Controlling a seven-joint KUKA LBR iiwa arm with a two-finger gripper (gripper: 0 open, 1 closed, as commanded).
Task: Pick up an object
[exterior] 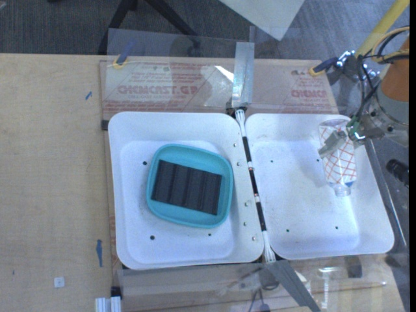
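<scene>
A clear plastic bottle [340, 164] with a red lattice pattern lies in the right bin [305, 233], near its far right wall, cap end pointing toward the front. My gripper [338, 139] is directly over the bottle's upper end, reaching in from the right, and it covers that end. A teal tray [221, 210] with a dark ribbed insert rests in the middle of the left bin [130, 239].
A metal divider post [243, 77] stands behind the seam between the bins. Cables and a yellow hose [383, 25] hang at the upper right beside the arm. A wooden tabletop [49, 174] extends to the left.
</scene>
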